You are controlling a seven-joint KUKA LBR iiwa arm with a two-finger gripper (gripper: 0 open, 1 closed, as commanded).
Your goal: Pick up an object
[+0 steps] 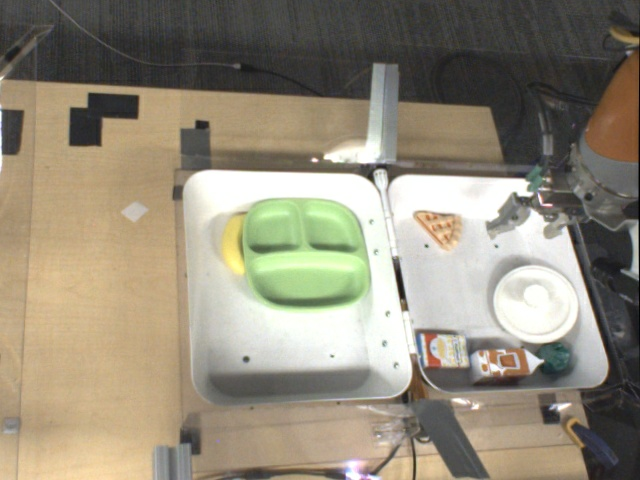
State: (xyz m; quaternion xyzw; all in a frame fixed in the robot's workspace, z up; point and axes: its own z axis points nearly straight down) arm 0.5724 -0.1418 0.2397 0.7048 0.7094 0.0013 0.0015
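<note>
Fingers [530, 215] spread, empty, above right bin [470, 298]; pizza slice [439, 229] just left.

Two white bins [290, 368] sit side by side; one green divided plate [303, 251], one banana [232, 245], one pizza slice [439, 229], one white lid [535, 301], two cartons [441, 349].

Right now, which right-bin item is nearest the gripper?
The pizza slice, alone at the bin's far side, level with the gripper. The white lid and cartons lie further toward the front.
</note>
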